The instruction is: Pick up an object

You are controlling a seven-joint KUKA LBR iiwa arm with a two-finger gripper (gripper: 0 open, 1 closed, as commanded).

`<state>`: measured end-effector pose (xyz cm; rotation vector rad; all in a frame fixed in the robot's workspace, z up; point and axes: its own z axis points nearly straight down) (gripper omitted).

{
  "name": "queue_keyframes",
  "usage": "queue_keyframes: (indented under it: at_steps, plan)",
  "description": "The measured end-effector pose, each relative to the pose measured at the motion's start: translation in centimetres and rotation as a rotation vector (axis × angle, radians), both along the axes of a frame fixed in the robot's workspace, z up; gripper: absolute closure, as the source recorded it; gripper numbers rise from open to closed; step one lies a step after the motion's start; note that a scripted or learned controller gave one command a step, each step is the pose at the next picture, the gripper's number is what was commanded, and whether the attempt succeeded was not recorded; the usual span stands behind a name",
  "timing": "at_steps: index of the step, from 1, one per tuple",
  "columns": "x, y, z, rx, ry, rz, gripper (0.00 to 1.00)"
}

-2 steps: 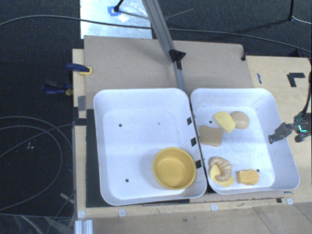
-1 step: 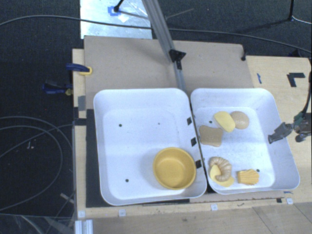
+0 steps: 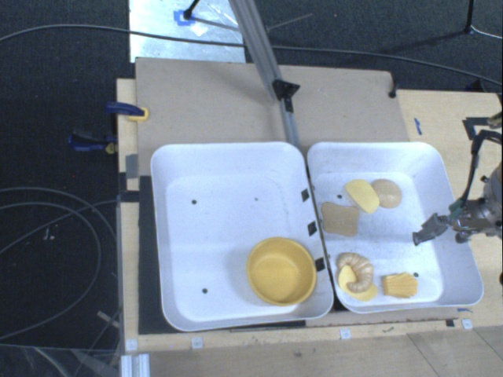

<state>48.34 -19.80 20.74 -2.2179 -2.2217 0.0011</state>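
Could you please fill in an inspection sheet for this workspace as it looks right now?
Surface: bench bears left bin and right bin, side by side.
Job's things: yellow bowl in left bin; in right bin a yellow piece, round tan piece, flat brown piece, curled pastry, ridged yellow piece.
Clutter: nothing seen.
Grippers: gripper over right bin's right side, holding nothing visible.
Cables: black loops on floor at left.
Surroundings: clamps at bench's left edge; grey pole crossing above.

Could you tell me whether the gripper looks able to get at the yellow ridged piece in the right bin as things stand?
Probably yes: the gripper sits just above the yellow ridged piece, with bare bin floor between them.
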Motion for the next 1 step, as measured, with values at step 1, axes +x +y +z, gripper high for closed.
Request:
queue_keyframes:
  at_steps: [1]
  plan:
    - [0.00, -0.36, -4.26, -0.001, 0.000, -0.001, 0.00]
